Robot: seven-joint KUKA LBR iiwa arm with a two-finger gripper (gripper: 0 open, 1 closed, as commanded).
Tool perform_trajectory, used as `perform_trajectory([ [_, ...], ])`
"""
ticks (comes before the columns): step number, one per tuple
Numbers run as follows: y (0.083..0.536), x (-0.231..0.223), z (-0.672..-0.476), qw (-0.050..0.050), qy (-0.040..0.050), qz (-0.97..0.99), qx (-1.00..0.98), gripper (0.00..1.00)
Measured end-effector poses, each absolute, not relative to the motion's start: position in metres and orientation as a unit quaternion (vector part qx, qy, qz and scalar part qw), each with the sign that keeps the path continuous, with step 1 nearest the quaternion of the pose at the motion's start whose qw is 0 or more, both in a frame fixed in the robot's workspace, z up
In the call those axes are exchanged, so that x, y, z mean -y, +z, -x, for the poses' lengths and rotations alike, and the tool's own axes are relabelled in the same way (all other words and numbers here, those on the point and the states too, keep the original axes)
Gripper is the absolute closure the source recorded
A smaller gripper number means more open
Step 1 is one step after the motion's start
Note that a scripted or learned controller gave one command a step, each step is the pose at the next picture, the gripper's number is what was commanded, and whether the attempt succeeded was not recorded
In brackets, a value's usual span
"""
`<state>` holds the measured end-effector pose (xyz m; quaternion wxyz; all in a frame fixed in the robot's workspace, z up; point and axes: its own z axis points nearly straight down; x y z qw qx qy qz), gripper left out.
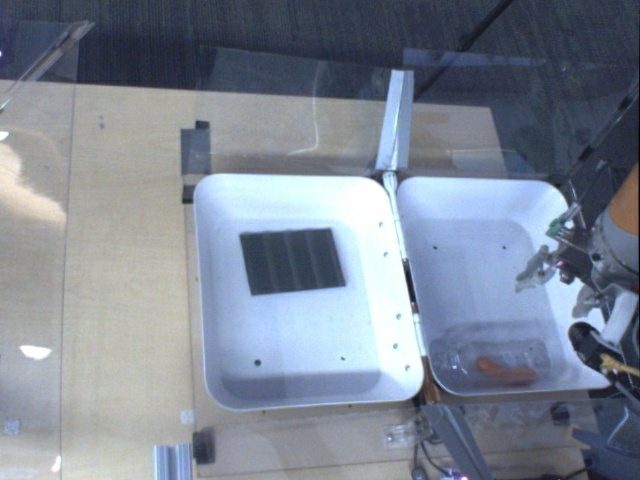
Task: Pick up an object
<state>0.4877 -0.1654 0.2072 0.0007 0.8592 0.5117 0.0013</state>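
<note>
a pale wooden bench (100,268) bears two white bins (300,388) on dark carpet; the gripper (540,266) hangs over the right bin, its opening impossible to tell

Arm (618,230): cut off by the right edge; orange band shows as a sliver only.
Gripper (535,271): small and blurred over the right bin (470,203); finger state unreadable.
Bottle (492,360): clear, outline faint against the bin floor; orange item (505,372) inside, too small to identify.
Clutter (440,448) below the bins: cut by the bottom edge, indistinct.
Dark pad (292,261), left bin (215,298): material unclear.
</note>
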Motion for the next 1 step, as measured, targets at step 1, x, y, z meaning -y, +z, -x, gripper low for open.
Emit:
perform_trajectory([
  [1, 0.2595, 0.1762, -0.4924, 0.002, 0.0018, -0.894, -0.448, 0.00],
])
